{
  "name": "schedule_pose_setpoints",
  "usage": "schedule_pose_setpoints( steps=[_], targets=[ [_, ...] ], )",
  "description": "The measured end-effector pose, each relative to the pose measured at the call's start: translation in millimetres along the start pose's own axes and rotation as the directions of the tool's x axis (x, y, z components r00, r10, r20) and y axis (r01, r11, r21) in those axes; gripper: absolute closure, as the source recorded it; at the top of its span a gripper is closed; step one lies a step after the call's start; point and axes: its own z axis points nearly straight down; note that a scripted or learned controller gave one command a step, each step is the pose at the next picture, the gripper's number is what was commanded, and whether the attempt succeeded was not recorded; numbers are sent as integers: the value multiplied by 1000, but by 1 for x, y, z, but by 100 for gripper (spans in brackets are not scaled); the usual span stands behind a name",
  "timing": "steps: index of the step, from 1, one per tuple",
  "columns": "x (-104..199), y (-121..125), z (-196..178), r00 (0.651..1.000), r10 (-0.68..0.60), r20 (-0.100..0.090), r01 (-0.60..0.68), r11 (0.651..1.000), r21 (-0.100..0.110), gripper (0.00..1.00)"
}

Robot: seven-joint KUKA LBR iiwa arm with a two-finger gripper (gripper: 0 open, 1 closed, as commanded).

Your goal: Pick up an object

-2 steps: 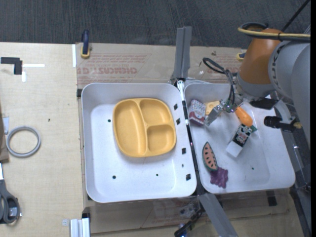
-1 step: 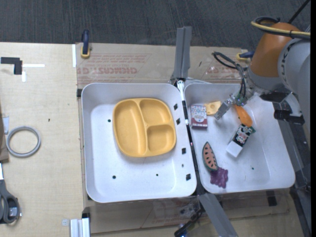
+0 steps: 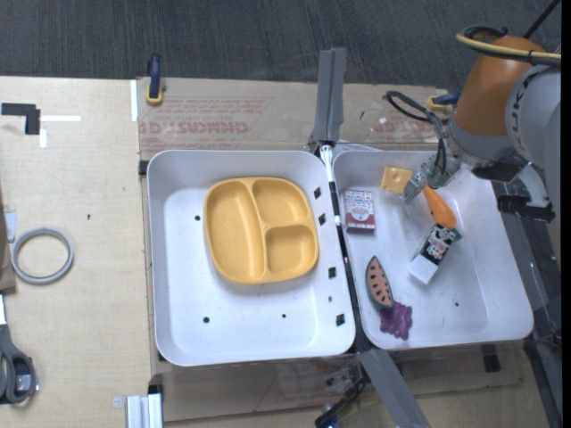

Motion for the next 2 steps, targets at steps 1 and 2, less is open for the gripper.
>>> schedule_pose_setpoints(
  steps=[1, 2],
  targets=[
    [0, 0, 0, 1000, 0, 0, 0, 1000, 0, 0],
    [-1, 1, -11, 1000, -2, 5, 2, 1000, -2, 100]
  ],
)
